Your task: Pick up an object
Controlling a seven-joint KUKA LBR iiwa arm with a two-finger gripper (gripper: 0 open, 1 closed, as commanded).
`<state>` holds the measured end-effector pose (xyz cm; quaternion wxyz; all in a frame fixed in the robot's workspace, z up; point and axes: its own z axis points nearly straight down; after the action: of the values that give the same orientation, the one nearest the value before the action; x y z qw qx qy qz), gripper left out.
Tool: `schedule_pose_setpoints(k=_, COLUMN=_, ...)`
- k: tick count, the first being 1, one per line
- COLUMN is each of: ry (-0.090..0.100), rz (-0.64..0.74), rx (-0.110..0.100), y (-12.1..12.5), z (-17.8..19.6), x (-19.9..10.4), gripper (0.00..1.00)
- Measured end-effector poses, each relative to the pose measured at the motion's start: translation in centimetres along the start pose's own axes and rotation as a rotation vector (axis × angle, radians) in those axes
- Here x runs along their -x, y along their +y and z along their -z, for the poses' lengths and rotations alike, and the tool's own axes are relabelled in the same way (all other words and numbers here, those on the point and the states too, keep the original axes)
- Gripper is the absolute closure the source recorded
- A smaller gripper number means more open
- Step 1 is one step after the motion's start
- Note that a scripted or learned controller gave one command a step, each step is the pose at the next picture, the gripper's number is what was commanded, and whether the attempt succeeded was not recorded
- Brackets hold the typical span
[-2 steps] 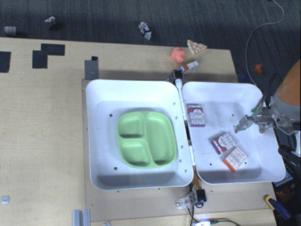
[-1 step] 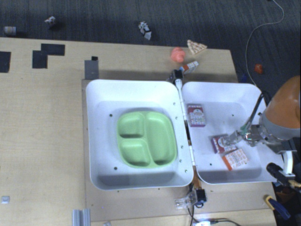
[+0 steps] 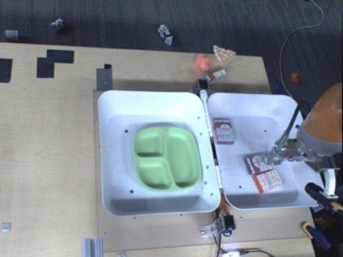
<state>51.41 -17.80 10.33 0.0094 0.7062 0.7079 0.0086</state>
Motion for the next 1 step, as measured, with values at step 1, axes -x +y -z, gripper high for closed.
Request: schedule_pose_setpoints(k=1, ry=-0.001, rz=0.000, rx=0.001, y=0.00, z=-0.02, x=0.04, gripper=0.00)
